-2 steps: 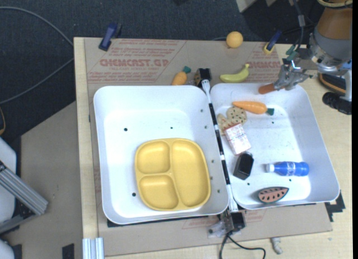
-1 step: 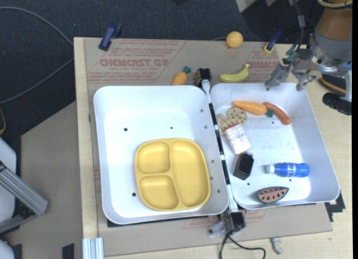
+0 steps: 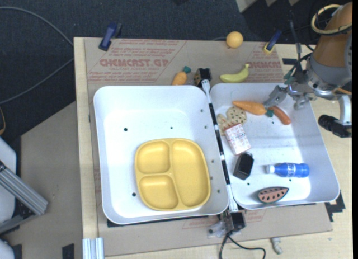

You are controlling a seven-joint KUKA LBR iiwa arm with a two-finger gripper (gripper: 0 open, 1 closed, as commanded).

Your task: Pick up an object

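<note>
The carrot (image 3: 250, 107) lies in the right bin (image 3: 313, 157) at its twelve o'clock edge, a sausage (image 3: 281, 116) just beside it at three o'clock. The gripper (image 3: 285, 97) hovers near both; whether it grips anything, I cannot tell. A yellow plate (image 3: 172, 173) sits in the left bin (image 3: 112, 140).

The grey arm (image 3: 330, 56) is reaching in from the right edge of the camera view, its orange band (image 3: 330, 42) sitting above the wrist and its lower end pointing down and to the left. The gripper (image 3: 285, 97) is hanging at the far right part of the scene, its metal fingers (image 3: 277, 94) spreading apart to either side with a gap showing between them. Nothing is sitting between the fingers, and a dark cable is trailing along the wrist toward the upper right.
</note>
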